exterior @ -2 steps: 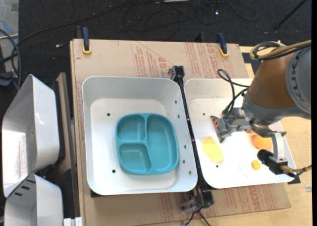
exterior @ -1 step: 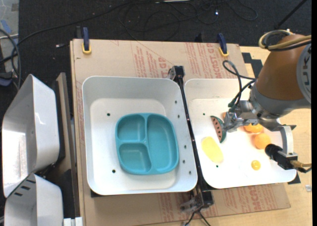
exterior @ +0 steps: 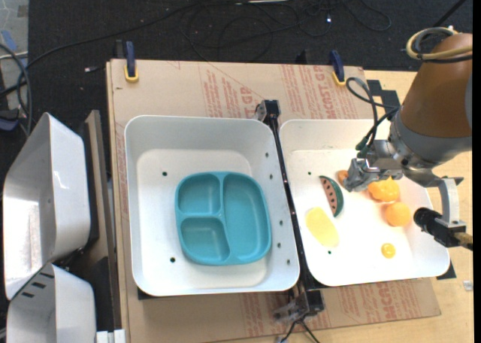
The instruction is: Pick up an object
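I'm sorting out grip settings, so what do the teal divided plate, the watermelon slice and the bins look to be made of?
The teal divided plate looks like moulded plastic with a soft sheen and rounded compartment ridges. The watermelon slice seems to be toy plastic or foam; its flat painted red and green suggests that, though the view leaves it open. The bins look like thin, smooth, glossy white plastic with rounded corners.
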Motion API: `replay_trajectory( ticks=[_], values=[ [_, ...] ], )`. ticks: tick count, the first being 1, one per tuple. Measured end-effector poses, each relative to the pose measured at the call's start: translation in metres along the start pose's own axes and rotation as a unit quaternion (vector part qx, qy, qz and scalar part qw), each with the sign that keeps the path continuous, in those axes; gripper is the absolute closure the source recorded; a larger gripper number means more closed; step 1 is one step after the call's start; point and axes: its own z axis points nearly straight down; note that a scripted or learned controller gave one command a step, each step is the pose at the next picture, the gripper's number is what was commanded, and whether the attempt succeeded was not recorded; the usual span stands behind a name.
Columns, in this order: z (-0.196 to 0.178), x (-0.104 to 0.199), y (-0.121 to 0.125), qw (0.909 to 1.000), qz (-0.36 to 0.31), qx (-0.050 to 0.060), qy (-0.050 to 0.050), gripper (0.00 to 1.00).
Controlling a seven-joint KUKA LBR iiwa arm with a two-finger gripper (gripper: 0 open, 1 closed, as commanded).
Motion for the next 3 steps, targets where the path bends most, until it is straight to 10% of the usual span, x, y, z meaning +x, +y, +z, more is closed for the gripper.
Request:
replay_trajectory(
  ticks=[3],
  values=[
    [0.027,0.140,-0.013,1.0000,-0.001,0.003,0.001,1.00]
  ],
)
